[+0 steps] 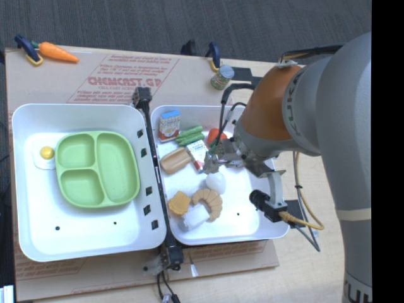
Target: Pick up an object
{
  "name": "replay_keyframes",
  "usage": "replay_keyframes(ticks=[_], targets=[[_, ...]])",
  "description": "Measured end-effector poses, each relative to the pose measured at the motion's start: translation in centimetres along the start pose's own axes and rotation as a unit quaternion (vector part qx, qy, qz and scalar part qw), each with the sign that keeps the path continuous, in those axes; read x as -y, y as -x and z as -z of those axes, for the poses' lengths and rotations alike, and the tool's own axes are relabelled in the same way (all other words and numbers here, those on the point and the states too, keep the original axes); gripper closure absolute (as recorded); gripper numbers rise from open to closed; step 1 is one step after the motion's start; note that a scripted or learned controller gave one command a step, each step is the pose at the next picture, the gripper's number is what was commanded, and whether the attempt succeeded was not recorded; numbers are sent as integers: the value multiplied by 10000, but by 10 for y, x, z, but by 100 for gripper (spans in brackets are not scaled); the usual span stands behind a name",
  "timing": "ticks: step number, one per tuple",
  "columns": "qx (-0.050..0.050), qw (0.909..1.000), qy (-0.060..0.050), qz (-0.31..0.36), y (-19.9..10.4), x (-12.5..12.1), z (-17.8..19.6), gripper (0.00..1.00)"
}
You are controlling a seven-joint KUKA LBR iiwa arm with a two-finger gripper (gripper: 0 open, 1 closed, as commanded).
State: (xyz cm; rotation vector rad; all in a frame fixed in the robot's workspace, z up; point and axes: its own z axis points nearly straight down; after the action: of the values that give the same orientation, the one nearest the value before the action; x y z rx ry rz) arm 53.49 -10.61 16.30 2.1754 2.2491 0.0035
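I see pincer (211,161) low in right bin (252,229), above white egg (216,182); cannot tell its state from here. Around it: hot-dog bun (176,161), croissant (209,201), toast slice (178,202), green pod (190,134), small carton (169,124). Left bin (38,232) carries green divided plate (98,168), yellow piece (47,153) beside it. Carrot (57,52) lies on counter (120,74), far corner.

We see toy foods loose in the right bin (271,229): a croissant (209,201), white egg (216,182), hot dog (176,161), toast (179,202) and can (169,124).
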Motion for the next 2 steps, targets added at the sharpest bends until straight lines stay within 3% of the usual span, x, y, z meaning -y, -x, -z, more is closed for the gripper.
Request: replay_keyframes(ticks=[2], targets=[[22, 10000, 63, 44, 0, -3, 21, 100]])
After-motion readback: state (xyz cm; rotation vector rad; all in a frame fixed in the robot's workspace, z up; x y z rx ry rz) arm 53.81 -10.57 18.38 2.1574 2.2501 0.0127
